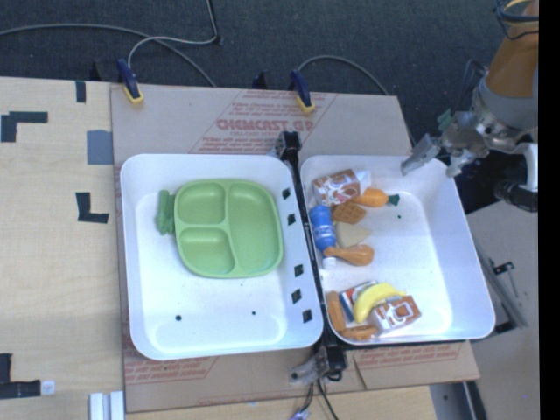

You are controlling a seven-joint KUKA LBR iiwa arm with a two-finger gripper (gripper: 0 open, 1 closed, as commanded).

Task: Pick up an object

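Carrot (374, 199) lies left-right, green tip pointing right; gripper (435, 154) above right bin's (437, 261) corner, fingers apart.

Arm (512, 77): enters at 2 o'clock, wrist angled toward 8 o'clock. Gripper (430, 153): raised, fingers spread apart, holding nothing.
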